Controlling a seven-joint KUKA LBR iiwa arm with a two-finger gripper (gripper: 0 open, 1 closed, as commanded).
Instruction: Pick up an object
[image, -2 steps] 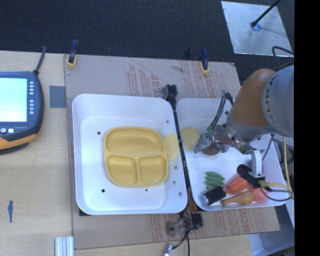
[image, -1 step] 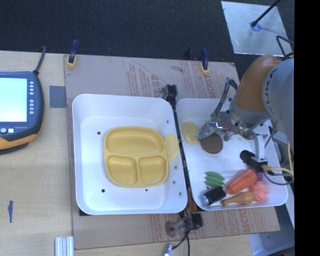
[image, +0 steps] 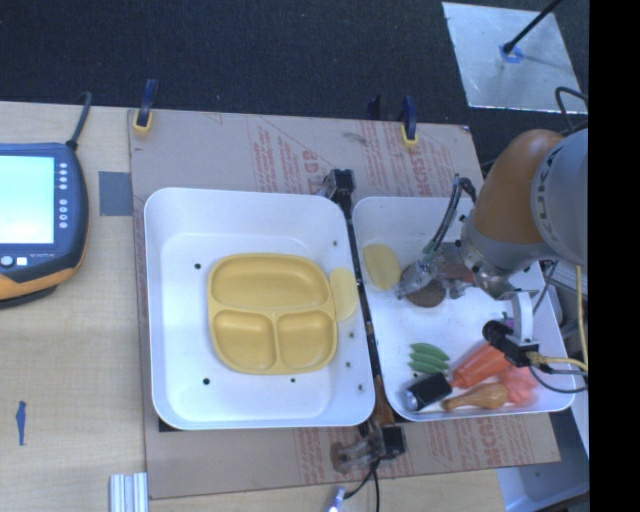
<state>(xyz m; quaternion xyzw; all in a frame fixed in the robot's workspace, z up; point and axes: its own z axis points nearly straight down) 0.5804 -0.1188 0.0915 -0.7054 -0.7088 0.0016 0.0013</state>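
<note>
Here the table (image: 90, 340) carries a cardboard sheet (image: 260, 150) with two white bins side by side. The left bin (image: 170, 300), centre frame, holds a yellow tray (image: 272, 310) with three compartments. The right bin (image: 400, 215) holds the loose items. The arm (image: 525, 190) enters from the right edge, and its tool (image: 425, 280) sits low over the middle of the right bin, just above a brown object (image: 428, 296). Whether the tool is open or closed I cannot tell; nothing is seen gripped.

Candidate objects, by size: an orange carrot (image: 480, 365) at lower right, touching a pink piece (image: 522, 385); a tan pear-shaped item (image: 478, 398) below it; a pale yellow disc (image: 381, 265) at the bin's left wall; a green pod (image: 428, 354); a black block (image: 428, 390) at the bottom edge.

Judgement: all appear to be light toy food, stiff and smooth, likely slippery. The brown object lies nearest; take it across its narrow width. The disc lies flat and would be hard to pinch.

A handheld console (image: 35, 220) rests at far left.
</note>
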